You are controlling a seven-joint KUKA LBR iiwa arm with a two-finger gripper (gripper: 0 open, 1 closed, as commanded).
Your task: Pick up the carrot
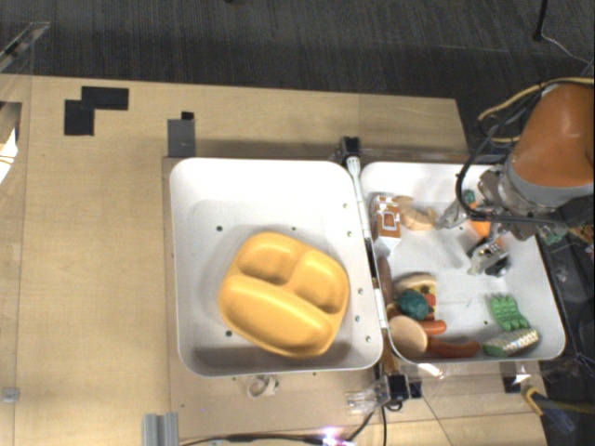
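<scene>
arm [558, 147]: cut by right edge | carrot [480, 228]: mostly hidden | jaws: unclear

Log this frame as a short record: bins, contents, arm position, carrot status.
left bin: one big yellow bell pepper toy
right bin: toy food heaped along its left and front edges, green piece near front right
arm: over right bin's back right part
gripper: low over the bin floor
carrot: small orange bit at the gripper; grasp cannot be judged

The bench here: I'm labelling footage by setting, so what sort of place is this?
Probably a robotics lab test bench, not a kitchen: two white bins on a wooden bench, toy food in them, loose cables at the front edge.
</scene>
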